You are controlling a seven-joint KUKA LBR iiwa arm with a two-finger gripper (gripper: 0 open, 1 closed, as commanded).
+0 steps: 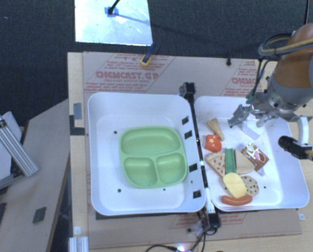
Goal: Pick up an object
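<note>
The gripper (247, 117) is being held over the right bin (293, 193), at twelve o'clock of the toy food pile (235, 167); its opening cannot be told.

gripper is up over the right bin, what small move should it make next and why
Probably come down and toward the near side of the right bin. The gripper hangs over its bare far part with nothing between its fingers, while the toy food is clustered nearer the front. The closest piece is the tan wedge, with the red piece just beyond it.
</note>
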